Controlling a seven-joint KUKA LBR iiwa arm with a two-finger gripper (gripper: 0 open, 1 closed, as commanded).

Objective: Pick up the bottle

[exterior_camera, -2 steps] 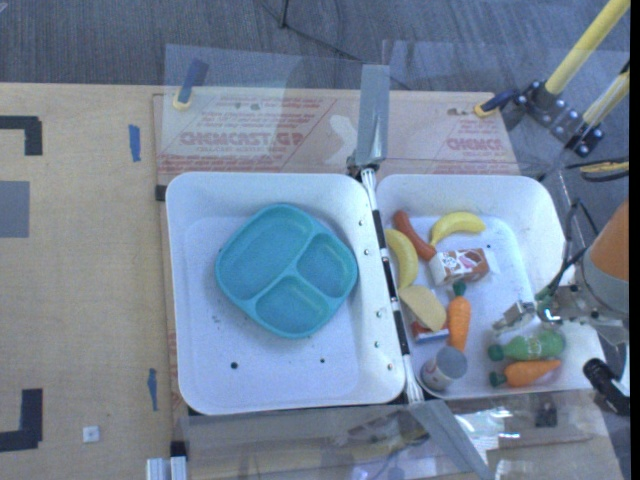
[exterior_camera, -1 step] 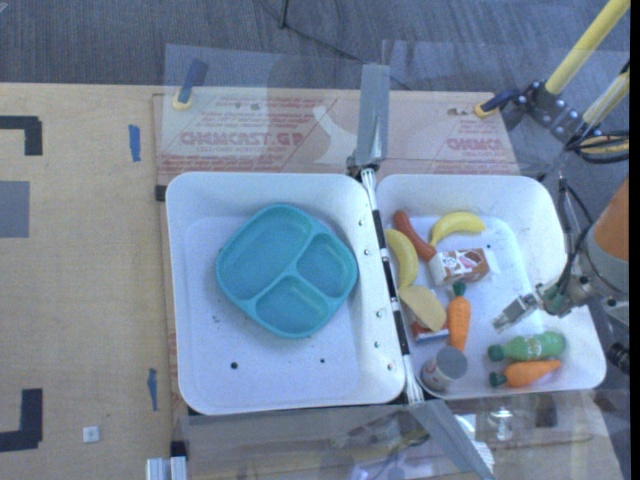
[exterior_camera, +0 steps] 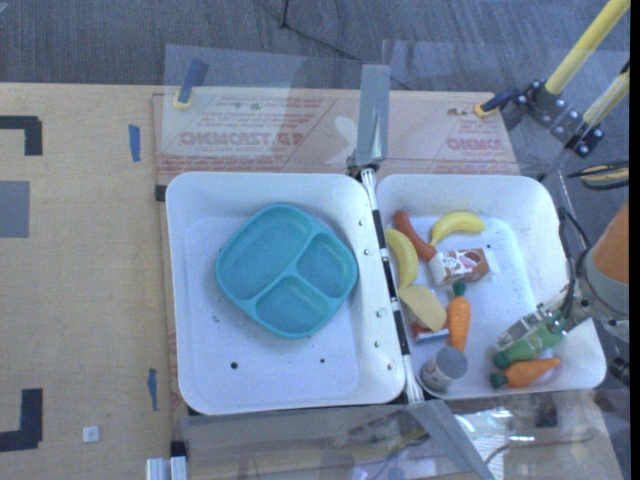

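Note:
A small green bottle (exterior_camera: 527, 344) lies on its side near the front right corner of the right bin (exterior_camera: 545, 200), its dark end pointing left. My gripper (exterior_camera: 541, 324) is low over the bottle's upper right part and covers some of it. The grey arm with its orange band (exterior_camera: 610, 258) comes in from the right edge. Whether the bottle is gripped is hidden by the gripper body.
An orange carrot (exterior_camera: 528, 371) lies just in front of the bottle. The right bin also holds another carrot (exterior_camera: 458, 320), a grey can (exterior_camera: 445, 366), bananas (exterior_camera: 403, 256), a red sausage (exterior_camera: 413, 234) and a small carton (exterior_camera: 463, 265). A teal divided plate (exterior_camera: 287, 269) sits in the left bin (exterior_camera: 200, 368).

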